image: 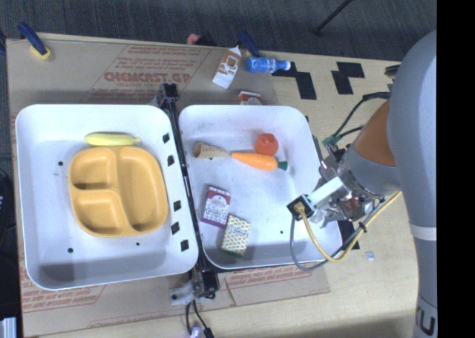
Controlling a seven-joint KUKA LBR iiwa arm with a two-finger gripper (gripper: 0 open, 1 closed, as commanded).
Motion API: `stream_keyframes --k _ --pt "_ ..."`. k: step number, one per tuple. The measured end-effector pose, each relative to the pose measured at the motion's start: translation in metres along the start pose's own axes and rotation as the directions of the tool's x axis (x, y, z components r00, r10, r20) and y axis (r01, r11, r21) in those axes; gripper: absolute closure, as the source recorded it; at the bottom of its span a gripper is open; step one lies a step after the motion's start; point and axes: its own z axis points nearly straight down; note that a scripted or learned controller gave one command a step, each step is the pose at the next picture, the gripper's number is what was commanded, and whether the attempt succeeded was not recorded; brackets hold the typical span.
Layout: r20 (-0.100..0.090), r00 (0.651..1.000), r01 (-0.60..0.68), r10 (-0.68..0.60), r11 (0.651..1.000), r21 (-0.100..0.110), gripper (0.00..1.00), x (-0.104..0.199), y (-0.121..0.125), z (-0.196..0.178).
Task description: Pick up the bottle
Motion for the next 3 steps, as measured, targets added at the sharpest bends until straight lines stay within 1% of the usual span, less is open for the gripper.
stream_keyframes --k 1,2,3 --pt "0.002 0.994 -0.114 0.114 0.994 0.003 1.0 -0.001 0.0 0.01" --pt "0.001 1.0 -0.014 0.014 1.0 0.004 1.0 0.003 -0.009 -0.001" --pt "0.0 0.994 -0.113 0.113 0.994 -0.002 1.0 0.0 0.0 -0.002"
